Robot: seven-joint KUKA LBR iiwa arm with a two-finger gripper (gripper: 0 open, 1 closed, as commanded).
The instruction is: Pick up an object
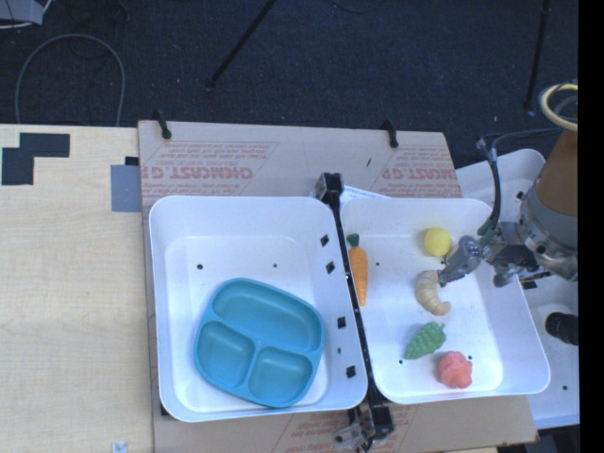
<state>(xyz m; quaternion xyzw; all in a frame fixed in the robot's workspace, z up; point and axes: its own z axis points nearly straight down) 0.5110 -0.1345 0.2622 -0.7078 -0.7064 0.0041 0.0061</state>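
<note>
The right bin point(514, 366) holds several toy foods: a yellow lemon point(437, 242), a beige croissant point(431, 293), a green leafy piece point(426, 340), a pink-red strawberry point(455, 369) and an orange carrot point(358, 270) against its left wall. My gripper point(483, 265) hangs over the right side of this bin, just right of the lemon and croissant. Its fingers are spread open with nothing between them. One fingertip point(457, 263) is close above the croissant's upper end.
The left bin point(179, 253) holds a blue divided plate point(260, 341). A black divider point(342, 281) separates the two bins. The arm's orange band point(566, 168) is at the right edge. Cables trail along the bin's right rim.
</note>
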